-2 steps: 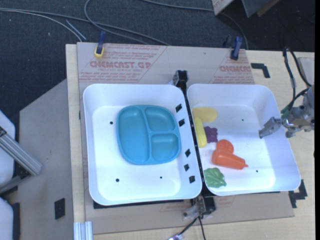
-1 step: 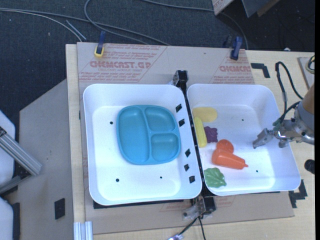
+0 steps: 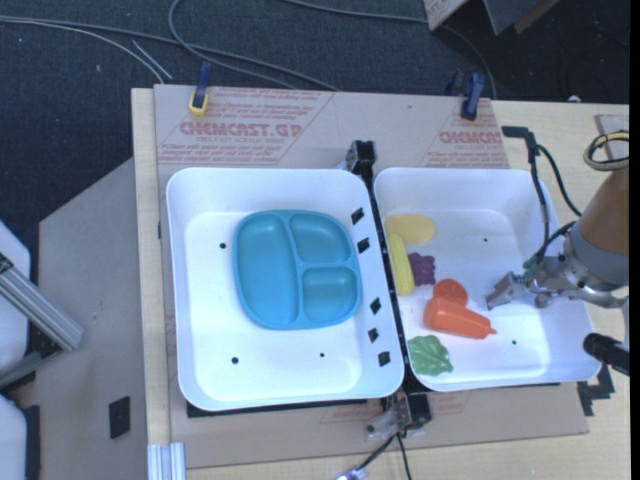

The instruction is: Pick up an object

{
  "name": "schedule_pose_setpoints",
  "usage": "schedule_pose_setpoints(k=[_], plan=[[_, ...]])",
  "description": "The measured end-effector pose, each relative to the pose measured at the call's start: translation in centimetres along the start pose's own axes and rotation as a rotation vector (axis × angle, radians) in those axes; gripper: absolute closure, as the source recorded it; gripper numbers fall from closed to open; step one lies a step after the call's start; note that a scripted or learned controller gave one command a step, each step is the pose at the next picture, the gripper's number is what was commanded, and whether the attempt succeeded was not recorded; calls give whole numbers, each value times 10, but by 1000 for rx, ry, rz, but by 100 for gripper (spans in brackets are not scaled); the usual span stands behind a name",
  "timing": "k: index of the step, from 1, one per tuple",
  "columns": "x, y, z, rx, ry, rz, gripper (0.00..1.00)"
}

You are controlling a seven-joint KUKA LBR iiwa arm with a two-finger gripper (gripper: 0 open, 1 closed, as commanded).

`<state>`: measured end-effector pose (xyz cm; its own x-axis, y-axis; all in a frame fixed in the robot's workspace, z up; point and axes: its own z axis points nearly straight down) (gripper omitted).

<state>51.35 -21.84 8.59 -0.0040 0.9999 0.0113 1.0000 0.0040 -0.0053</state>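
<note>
The carrot (image 3: 458, 320) lies in the right bin (image 3: 520, 193), near its middle, beside the grapes (image 3: 423, 267). It looks light, stiff and smooth, best pinched across its thick end. The gripper (image 3: 503, 293) hangs low just right of it, fingers open and empty, arm reaching in from the right

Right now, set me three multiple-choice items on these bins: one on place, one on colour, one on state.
1. Where does the blue divided plate lie?
A. left bin
B. right bin
C. on the bench

2. What colour is the leafy toy nearest the camera in the right bin?
A. purple
B. green
C. orange

3. The gripper is
A. clamped on the carrot
B. over the blue plate
C. beside the carrot, holding nothing

Key: 1 A, it sits in the left bin. 2 B, it is green. 3 C, nothing sits between its fingers.
</note>
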Motion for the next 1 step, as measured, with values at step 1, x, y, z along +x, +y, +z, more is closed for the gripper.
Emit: schedule_pose_setpoints(k=[1], plan=[[-2, 0, -13, -5, -7, 2, 100]])
